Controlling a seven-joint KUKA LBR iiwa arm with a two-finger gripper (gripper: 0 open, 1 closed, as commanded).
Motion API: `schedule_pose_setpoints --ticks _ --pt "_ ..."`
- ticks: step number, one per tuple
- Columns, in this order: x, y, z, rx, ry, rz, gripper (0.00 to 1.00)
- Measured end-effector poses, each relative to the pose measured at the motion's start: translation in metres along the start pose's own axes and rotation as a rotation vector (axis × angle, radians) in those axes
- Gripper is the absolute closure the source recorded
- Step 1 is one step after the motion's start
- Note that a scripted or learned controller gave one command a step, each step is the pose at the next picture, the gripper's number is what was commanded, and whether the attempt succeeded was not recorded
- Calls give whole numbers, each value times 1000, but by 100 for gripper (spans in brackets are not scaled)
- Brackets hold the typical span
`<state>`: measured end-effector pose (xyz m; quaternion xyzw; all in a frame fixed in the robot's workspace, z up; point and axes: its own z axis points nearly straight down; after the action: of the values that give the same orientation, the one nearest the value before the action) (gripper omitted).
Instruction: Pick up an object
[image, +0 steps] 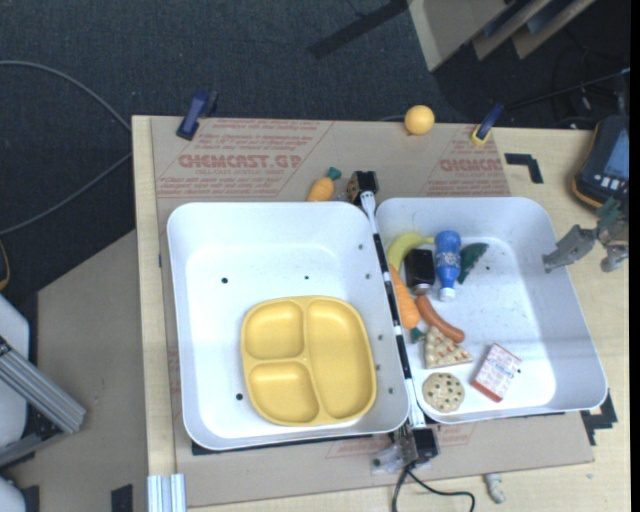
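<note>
Over the right bin's right rim, the gripper (582, 257) hangs at the edge of the bench (150, 300). Its fingers look apart with nothing between them, so no object is picked yet. It sits well apart from the toys, probably staging before a descent.

Right bin (530, 300) holds all the candidate objects, crowded along its left wall:
- banana (403, 246) at the far left
- black block (420, 268) just beside it
- blue bottle (447, 262) lying with its white cap pointing near
- dark green piece (473, 254) touching the bottle's right side
- carrot (402, 298) running along the wall
- orange-red sausage (440, 318) slanted beside the carrot
- pizza-slice wedge (443, 350) just near of the sausage
- round cookie (442, 392) at the near left corner
- pink box (496, 372) a little apart on the right, the easiest to reach in my judgement, since nothing crowds it

The bin's right half is bare floor.

Left bin (200, 250) holds one yellow divided plate (308, 360), flat, near-centre. It is wide and shallow, likely a poor grasp for two fingers.

Outside the bins, an orange ball (419, 120) and a small orange toy (322, 187) sit on the far part of the bench. Blue clamps (195, 114) pin the board at the far edge.
</note>
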<state>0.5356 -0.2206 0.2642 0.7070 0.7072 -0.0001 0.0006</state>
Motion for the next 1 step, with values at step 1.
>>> schedule_pose_setpoints --ticks 1 --pt "74 33 143 4 3 -1 0"
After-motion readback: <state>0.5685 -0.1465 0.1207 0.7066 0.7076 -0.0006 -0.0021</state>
